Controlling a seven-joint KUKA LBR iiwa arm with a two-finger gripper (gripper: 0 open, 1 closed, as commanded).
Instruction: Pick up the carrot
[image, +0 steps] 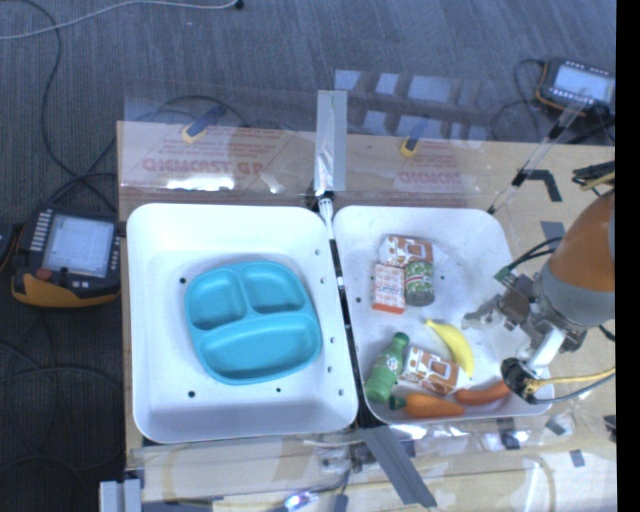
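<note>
Carrot (435, 406), smooth, orange and tapered, lies at the front wall of the right bin (470, 240), near the grey metal gripper (492, 310) and toward the bench front; whether that gripper is wide or narrow cannot be told. A curved yellow banana (452, 343) and a printed carton (430, 371) lie between them.

We find bright, even overhead light: the white bins (160, 400) nearly wash out (shadows stay soft), fine detail slightly blurred

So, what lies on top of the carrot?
A small carton seems to overlap the carrot's upper edge, hiding a strip. The green bottle's cap sits by its left end.
</note>
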